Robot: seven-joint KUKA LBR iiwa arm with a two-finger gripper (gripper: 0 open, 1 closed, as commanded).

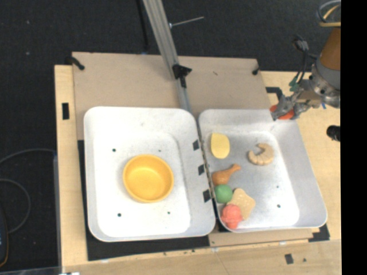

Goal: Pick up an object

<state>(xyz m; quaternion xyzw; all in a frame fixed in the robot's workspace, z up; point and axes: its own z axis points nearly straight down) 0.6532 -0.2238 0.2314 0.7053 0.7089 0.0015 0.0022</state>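
claw (282,112) being held over right bin (287,211) far corner, grip state cannot be told | croissant (261,154) lying apart | bowl (148,178) sitting in left bin (103,130)

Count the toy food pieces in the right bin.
6: yellow oval top left, croissant right of it, drumstick, green ball, cracker, pink ball at the front.

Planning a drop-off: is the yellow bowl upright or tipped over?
Upright: the round yellow plastic bowl in the left white bin shows its open mouth and inner floor.
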